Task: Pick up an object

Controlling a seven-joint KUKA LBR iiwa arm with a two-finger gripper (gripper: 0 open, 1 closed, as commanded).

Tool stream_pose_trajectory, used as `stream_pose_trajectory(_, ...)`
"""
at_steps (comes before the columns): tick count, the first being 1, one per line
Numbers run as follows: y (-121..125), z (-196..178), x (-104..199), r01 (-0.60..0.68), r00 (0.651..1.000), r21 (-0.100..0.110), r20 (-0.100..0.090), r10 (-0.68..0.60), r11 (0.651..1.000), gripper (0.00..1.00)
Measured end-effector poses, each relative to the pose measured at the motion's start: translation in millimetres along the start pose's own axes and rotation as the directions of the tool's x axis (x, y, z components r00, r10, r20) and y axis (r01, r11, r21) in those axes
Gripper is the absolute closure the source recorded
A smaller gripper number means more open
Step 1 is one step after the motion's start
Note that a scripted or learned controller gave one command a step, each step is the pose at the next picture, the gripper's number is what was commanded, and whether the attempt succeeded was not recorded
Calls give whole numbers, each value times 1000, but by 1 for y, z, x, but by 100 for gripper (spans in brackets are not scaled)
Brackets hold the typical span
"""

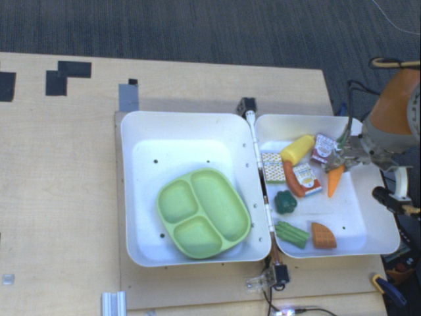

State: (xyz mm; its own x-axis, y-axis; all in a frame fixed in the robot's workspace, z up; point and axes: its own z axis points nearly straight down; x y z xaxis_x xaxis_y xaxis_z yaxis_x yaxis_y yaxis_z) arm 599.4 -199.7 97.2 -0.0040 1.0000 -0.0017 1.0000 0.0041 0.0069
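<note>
Gripper (340,158) low in right bin (368,242), at carrot (333,180) (finger state: cannot tell); nothing lifted, pick pending.

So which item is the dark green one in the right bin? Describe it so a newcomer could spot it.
Start at the right bin, the one crowded with toy food. Near its left wall sits the dark green pepper, just below the red-and-white packet. It is small, rounded and darker than the long light green vegetable below it.

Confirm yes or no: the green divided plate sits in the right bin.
No. The green divided plate lies in the left bin; the right bin holds the toy food.
</note>
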Motion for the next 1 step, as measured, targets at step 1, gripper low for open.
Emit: stream_pose_trajectory(1, -53, -104, 39, 0, 1000, 2, -1, 0, 1000, 100)
